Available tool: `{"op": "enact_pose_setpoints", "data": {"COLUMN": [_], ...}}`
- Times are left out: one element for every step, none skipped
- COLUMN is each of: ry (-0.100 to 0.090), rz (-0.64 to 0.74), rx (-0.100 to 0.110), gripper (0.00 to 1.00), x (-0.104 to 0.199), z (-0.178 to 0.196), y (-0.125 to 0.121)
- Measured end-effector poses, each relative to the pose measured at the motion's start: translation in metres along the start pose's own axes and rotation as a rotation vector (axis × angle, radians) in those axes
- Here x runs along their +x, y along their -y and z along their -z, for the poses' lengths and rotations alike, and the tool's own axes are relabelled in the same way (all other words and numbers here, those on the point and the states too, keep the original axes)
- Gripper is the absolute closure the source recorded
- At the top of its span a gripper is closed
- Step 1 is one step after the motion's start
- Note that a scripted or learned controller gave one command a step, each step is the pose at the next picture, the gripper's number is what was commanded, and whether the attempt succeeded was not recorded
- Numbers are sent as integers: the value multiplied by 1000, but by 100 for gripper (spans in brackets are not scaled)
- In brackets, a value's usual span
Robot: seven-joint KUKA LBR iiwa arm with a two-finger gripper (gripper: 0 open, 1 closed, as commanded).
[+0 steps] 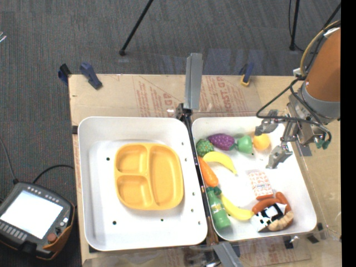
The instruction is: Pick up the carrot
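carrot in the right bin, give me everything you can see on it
The orange toy carrot looks like smooth plastic, tapered, with no leafy top that I can make out. It lies flat and slantwise at the left wall of the right white bin, beside the dark green broccoli-like toy, the upper yellow banana and the green bottle; contact is unclear. The two-finger gripper hangs apart from it to the right.
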State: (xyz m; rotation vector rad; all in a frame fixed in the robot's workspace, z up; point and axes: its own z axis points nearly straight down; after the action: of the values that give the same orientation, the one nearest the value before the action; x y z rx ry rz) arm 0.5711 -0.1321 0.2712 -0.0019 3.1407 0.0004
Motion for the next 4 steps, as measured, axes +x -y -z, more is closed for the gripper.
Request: {"op": "enact_pose_setpoints", "data": {"ry": [-3,7,1,0], "rz": [-141,-316,-256,-283], "rx": [-1,1,-1,-1], "gripper": [0,0,0,0], "x": [-73,-71,-68,-69], "z": [-58,-10,-34,-63], "y": [68,80,76,76]}}
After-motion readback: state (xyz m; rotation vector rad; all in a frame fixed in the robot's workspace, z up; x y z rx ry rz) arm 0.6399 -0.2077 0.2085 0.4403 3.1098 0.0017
